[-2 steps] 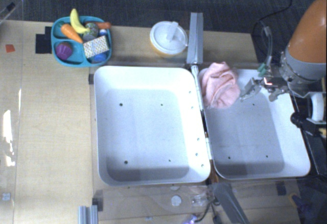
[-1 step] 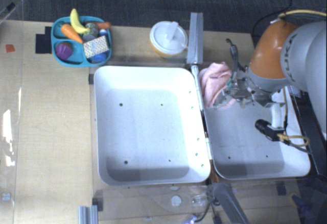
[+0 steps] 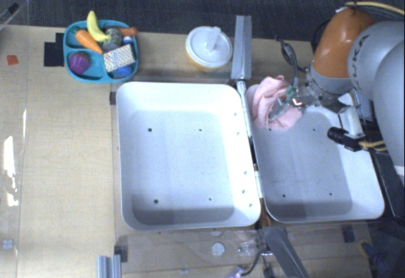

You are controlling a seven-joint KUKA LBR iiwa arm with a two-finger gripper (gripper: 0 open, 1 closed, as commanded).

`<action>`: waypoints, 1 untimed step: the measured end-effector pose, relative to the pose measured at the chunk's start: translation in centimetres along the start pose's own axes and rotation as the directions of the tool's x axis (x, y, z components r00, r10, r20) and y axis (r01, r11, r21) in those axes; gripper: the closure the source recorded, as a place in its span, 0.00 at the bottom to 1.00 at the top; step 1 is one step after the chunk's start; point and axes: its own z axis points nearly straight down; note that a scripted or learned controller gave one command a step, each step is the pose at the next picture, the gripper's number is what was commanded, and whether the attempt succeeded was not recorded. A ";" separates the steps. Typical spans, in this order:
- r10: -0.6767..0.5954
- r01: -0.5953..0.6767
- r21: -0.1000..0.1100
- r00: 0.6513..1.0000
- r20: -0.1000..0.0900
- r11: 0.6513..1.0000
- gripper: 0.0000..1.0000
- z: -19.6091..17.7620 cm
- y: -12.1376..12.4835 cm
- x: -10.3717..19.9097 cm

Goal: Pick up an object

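Pale wooden counter (image 3: 63, 163) carries your two white bins (image 3: 183, 150); the pink cloth (image 3: 269, 102), bunched, runs top to bottom, pinched in your tool (image 3: 285, 102).

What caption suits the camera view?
Gripper reaches a pink cloth in the right bin's far-left corner.

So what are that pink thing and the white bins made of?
The pink thing looks like soft cloth: matte, crumpled into folds, bunched under the hand. The white bins look like hard, smooth plastic with rounded corners, though painted metal is possible.
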 end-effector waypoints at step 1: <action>-0.145 0.145 0.013 0.989 0.007 0.989 0.00 0.4 1.0 1.0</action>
